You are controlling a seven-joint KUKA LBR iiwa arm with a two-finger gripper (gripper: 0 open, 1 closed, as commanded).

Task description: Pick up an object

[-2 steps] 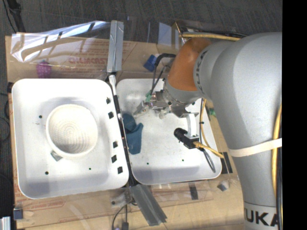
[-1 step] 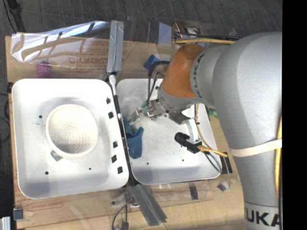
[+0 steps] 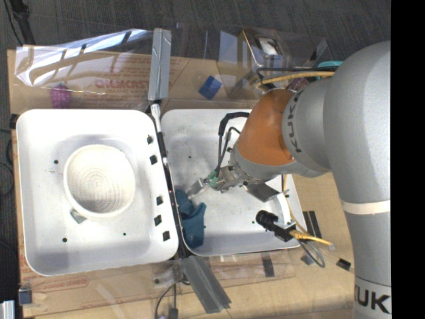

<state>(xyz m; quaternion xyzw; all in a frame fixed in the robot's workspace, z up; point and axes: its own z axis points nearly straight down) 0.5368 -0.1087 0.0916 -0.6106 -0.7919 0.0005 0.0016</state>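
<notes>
Claw [image 3: 197, 188]: two-finger gripper at the end of the grey arm [image 3: 345, 118], below the orange band [image 3: 265, 135], low over the floor of the right bin [image 3: 199, 121]. Whether it stands wide or narrow cannot be told; the tip is small and partly lost against the white floor. Nothing is seen held in it.

Task item: blue cloth-like object [image 3: 189, 219], crumpled, lying in the right bin against the wall it shares with the left bin, towards the near corner. It lies just beside the claw, on the near side and slightly towards the left bin. Its long axis runs roughly along the dividing wall. Judgement: a short move towards the near wall would set the claw over it; being soft and pressed to the wall, it may leave little room for a finger on that side.

Left bin [image 3: 40, 244]: holds a white ribbed bowl-like object [image 3: 101, 180], about central, well apart from the claw.

Behind the bins: small blue block [image 3: 210, 87] and small purple object [image 3: 60, 97] on the cardboard-covered bench [image 3: 192, 68].
</notes>
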